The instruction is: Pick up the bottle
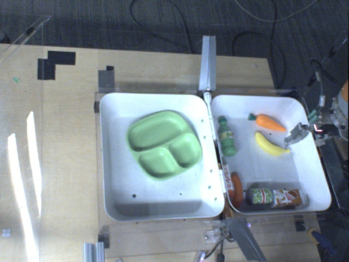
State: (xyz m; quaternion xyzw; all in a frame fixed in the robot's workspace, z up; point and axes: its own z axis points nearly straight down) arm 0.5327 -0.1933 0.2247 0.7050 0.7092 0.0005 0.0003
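My gripper (297,133) hovers over the right white bin (305,111), its state impossible to tell, beside the yellow plastic banana (271,146). The small green plastic bottle (226,137) lies against the left wall; I judge a wall collision likely.

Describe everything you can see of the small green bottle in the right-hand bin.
The green bottle is small, looks like plastic, with a darker cap end and a yellowish label band round its middle. It lies on its side, lengthwise along the left wall of the right bin, cap end toward the far edge. It seems to rest against or close beside that wall. The banana and carrot lie apart from it, and the gripper is well to its right.
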